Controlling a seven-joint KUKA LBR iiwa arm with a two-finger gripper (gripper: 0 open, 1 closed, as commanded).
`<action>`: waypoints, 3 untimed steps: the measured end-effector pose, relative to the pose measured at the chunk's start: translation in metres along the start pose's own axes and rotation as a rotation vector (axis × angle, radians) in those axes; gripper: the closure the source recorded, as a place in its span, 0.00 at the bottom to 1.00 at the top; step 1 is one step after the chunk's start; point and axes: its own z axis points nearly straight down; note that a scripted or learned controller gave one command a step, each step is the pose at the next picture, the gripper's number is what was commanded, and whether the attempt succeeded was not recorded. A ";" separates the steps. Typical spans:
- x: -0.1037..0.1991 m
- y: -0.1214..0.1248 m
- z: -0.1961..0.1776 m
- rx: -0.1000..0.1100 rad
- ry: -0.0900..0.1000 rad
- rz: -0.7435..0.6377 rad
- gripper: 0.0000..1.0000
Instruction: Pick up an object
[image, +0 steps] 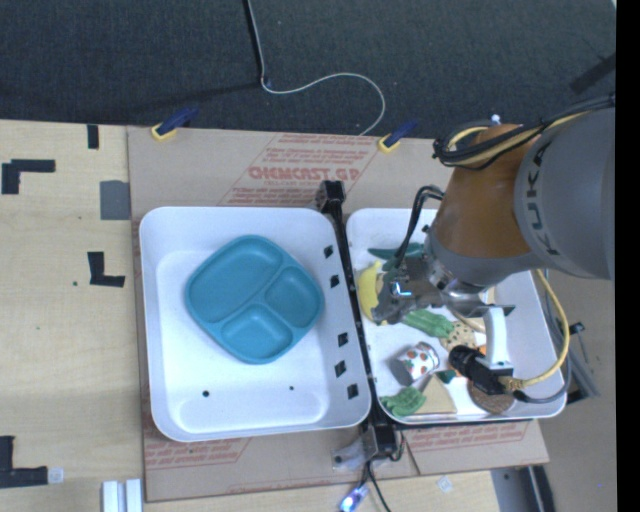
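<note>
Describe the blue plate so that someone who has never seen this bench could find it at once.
Look at the two white bins side by side and take the left bin, away from the arm. The blue plate lies flat in its middle, a rounded teal tray split into three compartments. It is far larger than the small mixed items crowded in the right bin, and it lies in its bin alone.

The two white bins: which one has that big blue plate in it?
The left bin, farther from the arm, holds the blue divided plate. The right bin, under the claw, holds a jumble of small things instead.
</note>
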 end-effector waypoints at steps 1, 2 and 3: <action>0.056 -0.032 -0.124 -0.020 0.002 -0.003 1.00; 0.101 -0.033 -0.153 -0.010 -0.001 -0.002 1.00; 0.109 -0.033 -0.091 -0.002 -0.004 0.003 1.00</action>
